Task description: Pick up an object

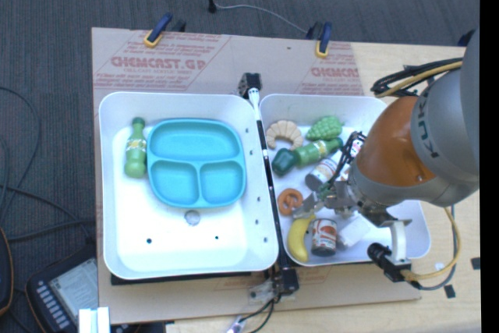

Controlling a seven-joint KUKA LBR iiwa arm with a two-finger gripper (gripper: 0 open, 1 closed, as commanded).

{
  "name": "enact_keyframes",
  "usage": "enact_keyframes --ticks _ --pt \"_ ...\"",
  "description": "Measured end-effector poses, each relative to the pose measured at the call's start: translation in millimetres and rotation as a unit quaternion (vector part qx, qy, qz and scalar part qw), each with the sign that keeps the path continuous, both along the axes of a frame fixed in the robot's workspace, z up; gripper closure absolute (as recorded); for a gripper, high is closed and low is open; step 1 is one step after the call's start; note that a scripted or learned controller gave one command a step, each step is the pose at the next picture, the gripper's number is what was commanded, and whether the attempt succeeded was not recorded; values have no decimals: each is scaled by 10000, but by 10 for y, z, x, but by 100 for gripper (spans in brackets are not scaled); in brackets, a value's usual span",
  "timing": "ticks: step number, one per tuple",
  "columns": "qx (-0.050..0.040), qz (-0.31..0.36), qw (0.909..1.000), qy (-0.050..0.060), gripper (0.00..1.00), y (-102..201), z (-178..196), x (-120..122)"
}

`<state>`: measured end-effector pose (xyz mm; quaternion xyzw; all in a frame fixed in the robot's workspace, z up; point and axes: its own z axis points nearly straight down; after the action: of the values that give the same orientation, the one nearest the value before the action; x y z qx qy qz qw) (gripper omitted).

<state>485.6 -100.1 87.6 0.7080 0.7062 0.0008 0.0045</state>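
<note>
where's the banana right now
The banana lies in the right bin, at its front left corner, just left of the small can and below the pretzel.

The brown board [257, 62] under the bins has "CHEMCAST GP" printed in red near its far left corner, and the same print repeats near the far right, partly cut off by the right bin. The arm [437, 144] shows part of a dark "KU". The small can's label is too blurry to read.
</note>
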Motion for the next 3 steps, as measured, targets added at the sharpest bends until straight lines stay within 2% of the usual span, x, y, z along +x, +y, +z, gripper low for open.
enact_keyframes --ticks 1,2,3 --pt "8 1 10000 -10 100 6 105 12" --pt "9 1 10000 -7 0 7 104 10" --pt "11 2 10000 -3 100 9 197 11"
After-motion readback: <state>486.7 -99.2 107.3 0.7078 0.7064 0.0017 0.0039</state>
